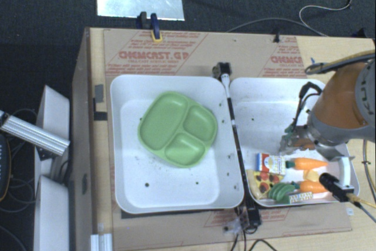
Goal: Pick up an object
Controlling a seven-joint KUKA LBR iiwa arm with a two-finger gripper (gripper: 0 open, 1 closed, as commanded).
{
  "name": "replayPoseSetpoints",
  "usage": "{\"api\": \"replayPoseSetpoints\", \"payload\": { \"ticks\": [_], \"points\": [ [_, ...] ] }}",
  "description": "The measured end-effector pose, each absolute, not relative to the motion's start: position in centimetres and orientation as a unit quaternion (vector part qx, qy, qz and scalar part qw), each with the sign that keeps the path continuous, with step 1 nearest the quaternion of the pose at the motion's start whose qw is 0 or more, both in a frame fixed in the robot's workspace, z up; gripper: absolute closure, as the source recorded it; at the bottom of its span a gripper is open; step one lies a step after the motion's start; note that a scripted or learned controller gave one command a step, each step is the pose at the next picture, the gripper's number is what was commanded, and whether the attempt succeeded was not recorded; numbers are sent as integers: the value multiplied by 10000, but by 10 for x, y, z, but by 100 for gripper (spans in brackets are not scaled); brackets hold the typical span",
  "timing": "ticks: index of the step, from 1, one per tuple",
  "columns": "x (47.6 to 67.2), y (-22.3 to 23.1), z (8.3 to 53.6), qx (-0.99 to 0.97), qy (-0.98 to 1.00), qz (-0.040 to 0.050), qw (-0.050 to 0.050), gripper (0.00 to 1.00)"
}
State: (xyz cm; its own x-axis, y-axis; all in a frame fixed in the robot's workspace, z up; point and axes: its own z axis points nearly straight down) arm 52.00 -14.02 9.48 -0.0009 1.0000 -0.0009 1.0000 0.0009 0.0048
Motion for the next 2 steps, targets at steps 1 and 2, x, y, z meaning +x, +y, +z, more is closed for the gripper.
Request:
{"api": "replayPoseSetpoints", "payload": {
  "ticks": [1,2],
  "points": [
    [525,-89,184,7055,7087,20,17,100],
    [525,-90,183,7061,7081,9,10,0]
  ]
}}
